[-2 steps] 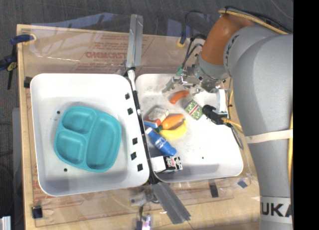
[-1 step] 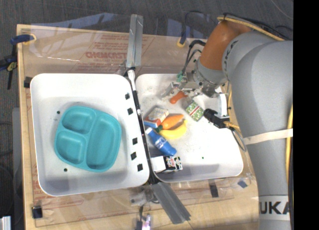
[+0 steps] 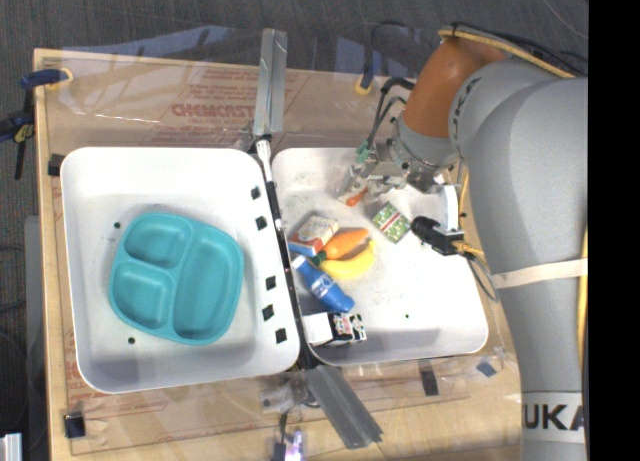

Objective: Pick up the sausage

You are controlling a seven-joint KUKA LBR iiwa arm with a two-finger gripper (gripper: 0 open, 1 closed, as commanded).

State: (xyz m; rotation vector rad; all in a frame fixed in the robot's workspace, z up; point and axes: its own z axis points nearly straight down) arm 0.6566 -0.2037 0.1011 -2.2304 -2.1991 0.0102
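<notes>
While gripper (image 3: 362, 181) hangs over right bin (image 3: 440, 324), sausage (image 3: 354, 196) beneath (reddish).

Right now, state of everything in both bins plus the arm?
Blue divided plate: flat in the left bin, nothing on it.
Orange and yellow toy food: lying in a pile by the divider in the right bin.
Blue bottle: on its side, against that pile.
Green packet: lying loose near the arm.
Black and white box: at the right bin's near edge.
Arm: wrist low over the right bin's far corner.
</notes>
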